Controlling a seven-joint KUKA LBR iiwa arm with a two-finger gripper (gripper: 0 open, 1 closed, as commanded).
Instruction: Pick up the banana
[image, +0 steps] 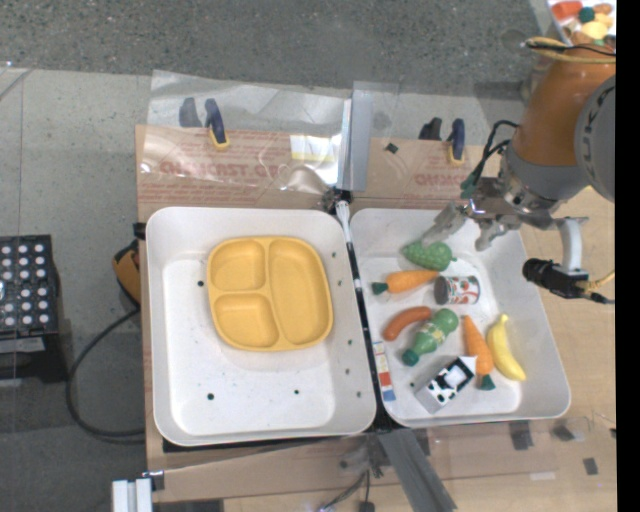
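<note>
The left bin (170, 330) carries a yellow divided plate (270, 292) at its middle; the right bin (540, 400) holds mixed toy food, with the banana (505, 347) lying along its right edge toward the near corner, just beside a carrot (477, 350). The gripper (468, 226) hangs over that bin's far edge, fingers (440, 228) spread and grasping nothing; the banana looks light, stiff and smooth, best pinched across its middle
</note>
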